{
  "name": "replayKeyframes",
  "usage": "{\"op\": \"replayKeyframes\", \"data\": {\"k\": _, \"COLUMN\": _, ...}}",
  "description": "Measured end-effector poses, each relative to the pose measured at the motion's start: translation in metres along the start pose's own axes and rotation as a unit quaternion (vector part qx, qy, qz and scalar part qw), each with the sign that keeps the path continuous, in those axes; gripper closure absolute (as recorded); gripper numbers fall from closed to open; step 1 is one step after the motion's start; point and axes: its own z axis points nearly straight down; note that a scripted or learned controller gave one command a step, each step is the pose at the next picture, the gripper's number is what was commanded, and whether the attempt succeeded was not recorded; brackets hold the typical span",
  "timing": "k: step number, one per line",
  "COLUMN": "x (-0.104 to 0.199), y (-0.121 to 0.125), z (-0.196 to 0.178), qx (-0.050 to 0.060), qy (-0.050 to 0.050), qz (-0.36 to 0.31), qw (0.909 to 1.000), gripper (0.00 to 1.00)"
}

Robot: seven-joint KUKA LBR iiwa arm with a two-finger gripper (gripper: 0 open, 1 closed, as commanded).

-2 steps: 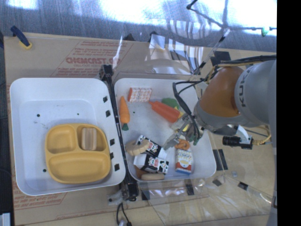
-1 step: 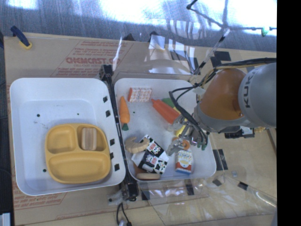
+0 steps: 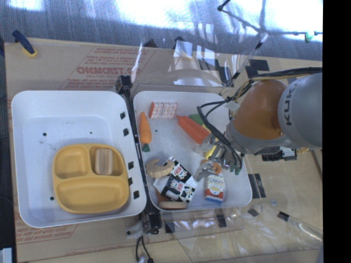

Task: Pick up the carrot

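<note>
Left bin (image 3: 22,163): holds yellow divided tray (image 3: 90,178), with a tan block (image 3: 103,161) in its far right compartment.

Right bin (image 3: 241,188): small carrot (image 3: 144,129) lying along the left wall, green stub end toward the near side, clear of the end effector. Far of it, orange-and-white carton (image 3: 163,110) near the far wall. Right of that, larger carrot (image 3: 192,128) lying at a slant mid-bin, green top (image 3: 198,118) toward the far right, its near right end running under the arm's cables. Toward the near wall: beige bread-like piece (image 3: 159,170), black-and-white cow-pattern carton (image 3: 178,183), brownish sausage-like piece (image 3: 174,205) against the near edge. Right of these, small orange-and-white juice box (image 3: 215,188), upright label visible.

End effector (image 3: 215,160) low over the right half of the right bin, just far of the juice box and just near-right of the larger carrot. Fingers cluttered by cables and metal parts; opening cannot be told. Nothing seen between them. Orange band (image 3: 258,111) and grey arm (image 3: 301,114) extending off right.
</note>
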Motion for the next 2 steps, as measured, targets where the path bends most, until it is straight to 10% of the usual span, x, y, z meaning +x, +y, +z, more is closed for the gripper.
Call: {"op": "replayKeyframes", "data": {"k": 2, "x": -0.015, "y": 0.004, "z": -0.048, "qx": 0.000, "qy": -0.002, "qz": 0.033, "qw": 0.9995, "gripper": 0.00}}
